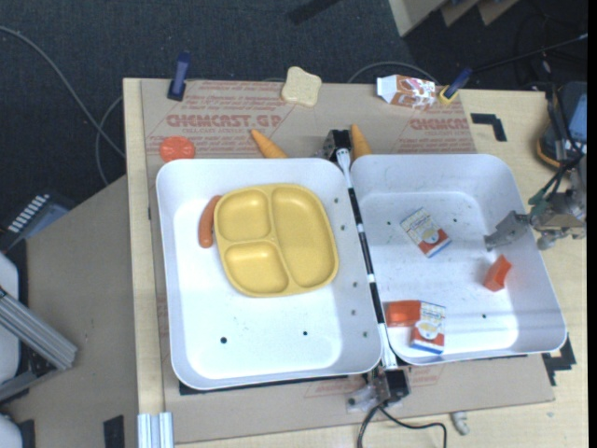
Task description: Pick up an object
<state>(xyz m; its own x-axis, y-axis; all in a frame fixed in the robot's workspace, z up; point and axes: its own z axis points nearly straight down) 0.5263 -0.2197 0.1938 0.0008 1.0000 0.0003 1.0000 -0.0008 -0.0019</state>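
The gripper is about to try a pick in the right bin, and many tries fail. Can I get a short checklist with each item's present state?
1. Gripper over the right bin: ok.
2. Target close by: ok, the orange block lies just below it.
3. Block apart from the small carton: ok.
4. Fingers open: cannot tell.
5. Gripper free of any load: ok, nothing seen between its fingers.

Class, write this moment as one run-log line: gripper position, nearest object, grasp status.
gripper: over right bin, right side | nearest: orange block, just below in view | grasp: nothing seen held
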